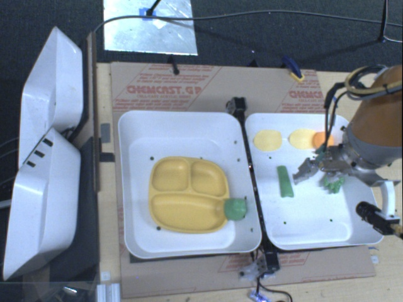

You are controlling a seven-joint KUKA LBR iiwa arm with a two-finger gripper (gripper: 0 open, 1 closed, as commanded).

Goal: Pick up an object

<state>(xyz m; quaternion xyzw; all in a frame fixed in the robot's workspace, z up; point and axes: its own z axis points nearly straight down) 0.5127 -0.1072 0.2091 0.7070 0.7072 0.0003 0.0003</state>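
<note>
The right bin (308,226) holds a green bar (285,182) lying lengthwise left of centre, two flat yellow discs (268,139) (302,138) near the far wall, and an orange piece (319,139) beside them. A small dark green object (332,184) lies on the right side, partly under the arm. My gripper (306,168) hangs low over this bin, just right of the green bar and left of the dark green object. Nothing shows in its grasp.
The left bin (182,119) holds a yellow divided plate (187,194) with a green round object (236,209) at its right corner. The grey and orange arm (374,131) covers the right bin's right side. A divider (250,168) separates the bins.
</note>
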